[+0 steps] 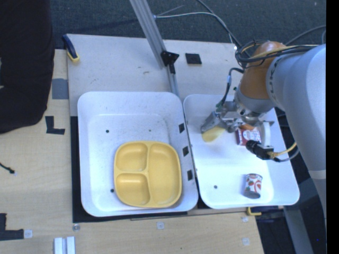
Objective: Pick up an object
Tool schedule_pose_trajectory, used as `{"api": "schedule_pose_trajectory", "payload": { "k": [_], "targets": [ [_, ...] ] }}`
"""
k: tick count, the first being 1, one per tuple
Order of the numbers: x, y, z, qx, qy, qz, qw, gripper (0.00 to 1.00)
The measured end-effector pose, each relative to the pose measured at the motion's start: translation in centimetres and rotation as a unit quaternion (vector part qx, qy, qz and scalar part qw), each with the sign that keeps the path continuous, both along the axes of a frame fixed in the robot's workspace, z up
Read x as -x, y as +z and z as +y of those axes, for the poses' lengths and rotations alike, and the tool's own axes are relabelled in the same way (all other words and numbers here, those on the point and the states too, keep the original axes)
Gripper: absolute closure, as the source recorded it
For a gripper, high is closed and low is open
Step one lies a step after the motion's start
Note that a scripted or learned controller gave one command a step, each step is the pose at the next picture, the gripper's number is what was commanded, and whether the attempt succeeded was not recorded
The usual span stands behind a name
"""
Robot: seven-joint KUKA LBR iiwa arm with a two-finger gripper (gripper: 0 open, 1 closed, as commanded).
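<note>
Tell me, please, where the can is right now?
The can lies in the right bin, near its front right corner, well below the gripper.

- Yellow divided plate (148,174): smooth moulded plastic with a soft sheen
- Left bin (92,142) and right bin (275,187): white plastic, smooth, faintly speckled with dark marks
- Bench (111,62): pale matt board, lightly scuffed
- Slanted rail (148,23): brushed grey metal
- Small can (252,186): glossy printed surface, red and white
- Arm shell (302,83): smooth grey, semi-gloss; orange band (259,73) shiny
- Dark cloth (24,52) at left: matt black
</note>
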State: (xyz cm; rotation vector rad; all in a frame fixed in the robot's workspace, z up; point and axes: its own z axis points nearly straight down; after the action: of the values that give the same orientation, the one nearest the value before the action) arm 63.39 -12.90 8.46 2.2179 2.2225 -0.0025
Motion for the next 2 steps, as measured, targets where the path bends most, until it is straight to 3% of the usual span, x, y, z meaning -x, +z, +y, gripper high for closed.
{"api": "schedule_pose_trajectory", "payload": {
  "k": [1,2],
  "targets": [
    [-0.2,1.3,0.0,0.0006,0.000,-0.002,1.0000,1.00],
    [0.6,7.0,0.0,-0.0008,0.000,-0.002,1.0000,1.00]
  ]
}}
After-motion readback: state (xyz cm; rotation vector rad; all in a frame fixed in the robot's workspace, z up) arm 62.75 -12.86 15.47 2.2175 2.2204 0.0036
